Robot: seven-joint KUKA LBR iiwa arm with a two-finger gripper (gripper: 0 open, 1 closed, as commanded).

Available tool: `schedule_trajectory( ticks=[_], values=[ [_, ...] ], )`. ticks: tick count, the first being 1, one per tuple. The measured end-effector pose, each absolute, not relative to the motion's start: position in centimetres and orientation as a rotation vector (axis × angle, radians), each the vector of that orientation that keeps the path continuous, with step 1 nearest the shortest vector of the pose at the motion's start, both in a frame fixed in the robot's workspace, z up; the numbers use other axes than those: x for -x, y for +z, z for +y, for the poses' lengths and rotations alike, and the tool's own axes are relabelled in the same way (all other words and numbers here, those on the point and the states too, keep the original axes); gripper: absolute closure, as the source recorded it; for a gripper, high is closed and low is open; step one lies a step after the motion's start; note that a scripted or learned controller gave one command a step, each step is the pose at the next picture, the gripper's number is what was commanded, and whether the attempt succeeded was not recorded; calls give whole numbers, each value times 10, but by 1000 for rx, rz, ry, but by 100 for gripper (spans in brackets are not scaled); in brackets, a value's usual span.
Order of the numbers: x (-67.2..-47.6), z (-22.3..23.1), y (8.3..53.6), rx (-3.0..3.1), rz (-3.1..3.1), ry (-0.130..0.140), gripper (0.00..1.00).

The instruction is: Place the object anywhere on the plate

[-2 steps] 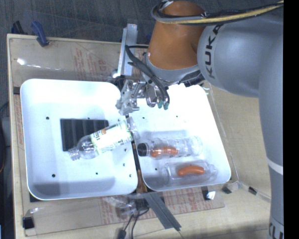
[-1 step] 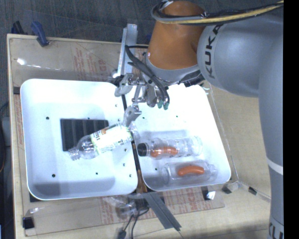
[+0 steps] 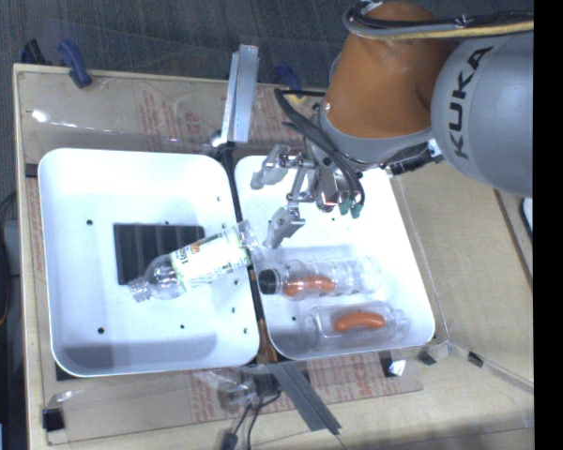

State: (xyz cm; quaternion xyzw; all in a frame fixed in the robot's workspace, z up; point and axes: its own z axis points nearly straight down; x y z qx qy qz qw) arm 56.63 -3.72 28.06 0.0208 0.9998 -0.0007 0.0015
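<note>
Lying along the right bin's [image 3: 408, 251] near edge: two clear bottles [image 3: 357, 322]. A third bottle [image 3: 195, 262] rests on the black plate [image 3: 141, 242], left bin [image 3: 66, 186]. Gripper [image 3: 291, 195] hangs beyond; claw state cannot be told.

Grey arm [image 3: 493, 111] lettered KUKA, orange band [image 3: 385, 64], black cables [image 3: 422, 28]

Robotics lab: KUKA arm [image 3: 469, 92] over clamped bench [image 3: 450, 251], two white bins [image 3: 66, 251], grey carpet floor [image 3: 169, 7].
</note>
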Motion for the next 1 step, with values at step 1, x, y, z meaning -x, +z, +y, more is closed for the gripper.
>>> schedule_trajectory(
  ticks=[1],
  values=[
    [-594,-79,301,-188,3132,-3,0]
  ],
)
